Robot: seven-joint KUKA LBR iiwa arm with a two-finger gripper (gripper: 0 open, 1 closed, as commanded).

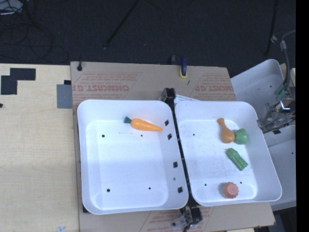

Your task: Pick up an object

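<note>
Probably the easiest thing to lift is the carrot (144, 124), lying alone on its side at the far end of the left bin (89, 178), its green stub pointing left and its tip right. It looks like a light, stiff plastic toy with a smooth, somewhat slippery skin, so a hold across the thick middle should serve better than one at the tapered tip. In the right bin (268, 178) lie an orange gourd (225, 131) touching a green ball (241, 136), a green pickle (237, 158) nearer, and a pink round piece (231, 190) nearest. Both bins rest on the desk (34, 153). At the right edge the gripper (279, 111) hangs beyond the right bin; I cannot tell whether it is parted or closed.
</note>
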